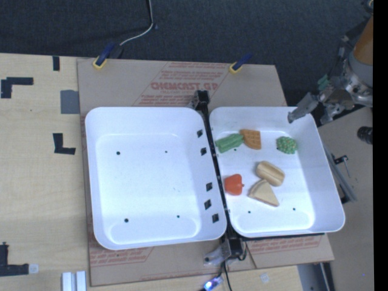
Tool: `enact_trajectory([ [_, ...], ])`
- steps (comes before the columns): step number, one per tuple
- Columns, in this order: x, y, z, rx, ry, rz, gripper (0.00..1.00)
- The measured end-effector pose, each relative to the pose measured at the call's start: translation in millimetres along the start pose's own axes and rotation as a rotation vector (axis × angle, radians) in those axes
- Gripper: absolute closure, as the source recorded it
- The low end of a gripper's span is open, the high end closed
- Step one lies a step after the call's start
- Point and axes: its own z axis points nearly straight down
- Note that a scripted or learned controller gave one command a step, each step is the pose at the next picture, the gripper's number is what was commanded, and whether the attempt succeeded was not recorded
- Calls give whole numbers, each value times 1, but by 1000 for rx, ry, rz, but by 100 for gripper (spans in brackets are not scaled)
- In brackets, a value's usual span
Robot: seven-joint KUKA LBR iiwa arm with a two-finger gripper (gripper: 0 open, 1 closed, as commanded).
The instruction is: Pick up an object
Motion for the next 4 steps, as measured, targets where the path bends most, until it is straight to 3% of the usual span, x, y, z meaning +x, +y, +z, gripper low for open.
enact_trajectory([
  [1,-17,-91,-121,-7,-3,4,0],
  [2,-17,-134,-223,-14,-5,1,0],
  [3,-14,-134,-43,15,6,1,0],
  [4,30,-120,-202,-19,-5,-6,0],
])
